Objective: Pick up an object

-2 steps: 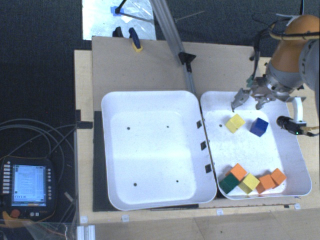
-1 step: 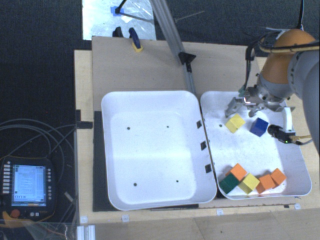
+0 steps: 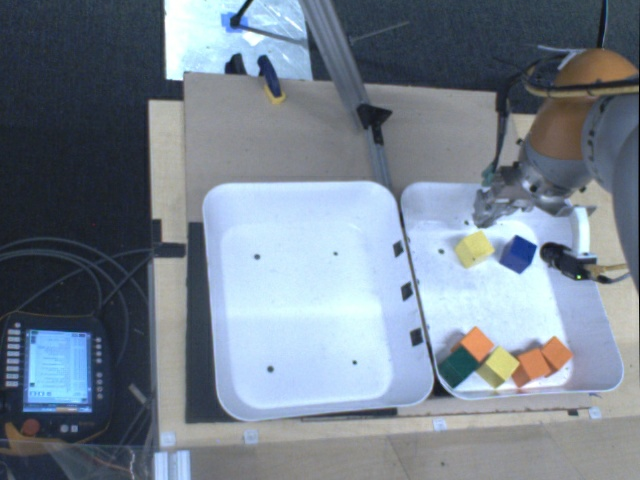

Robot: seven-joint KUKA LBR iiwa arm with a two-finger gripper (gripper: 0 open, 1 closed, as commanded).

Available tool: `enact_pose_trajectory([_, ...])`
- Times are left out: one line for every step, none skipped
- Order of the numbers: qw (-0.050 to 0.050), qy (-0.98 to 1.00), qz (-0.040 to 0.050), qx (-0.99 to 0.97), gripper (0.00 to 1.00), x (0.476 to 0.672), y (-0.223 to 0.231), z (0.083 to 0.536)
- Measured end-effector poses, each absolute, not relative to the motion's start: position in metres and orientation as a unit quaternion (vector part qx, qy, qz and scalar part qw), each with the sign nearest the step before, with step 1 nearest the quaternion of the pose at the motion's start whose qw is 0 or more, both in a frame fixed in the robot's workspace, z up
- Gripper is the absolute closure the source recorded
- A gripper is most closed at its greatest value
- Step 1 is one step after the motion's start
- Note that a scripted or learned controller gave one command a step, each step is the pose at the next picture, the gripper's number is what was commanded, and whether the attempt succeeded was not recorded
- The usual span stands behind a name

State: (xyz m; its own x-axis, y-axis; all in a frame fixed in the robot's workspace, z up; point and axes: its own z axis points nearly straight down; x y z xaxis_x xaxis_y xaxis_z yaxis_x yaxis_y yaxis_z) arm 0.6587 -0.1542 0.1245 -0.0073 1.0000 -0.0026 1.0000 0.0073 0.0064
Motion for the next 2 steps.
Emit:
enact_pose_trajectory([0.004, 0.709, 0.0026, 0.705, 1.0, 0.656, -0.149, 0.187])
enact_pose_trajectory([0.004, 0.709, 0.0022, 0.705, 1.0, 0.658, -0.149, 0.242])
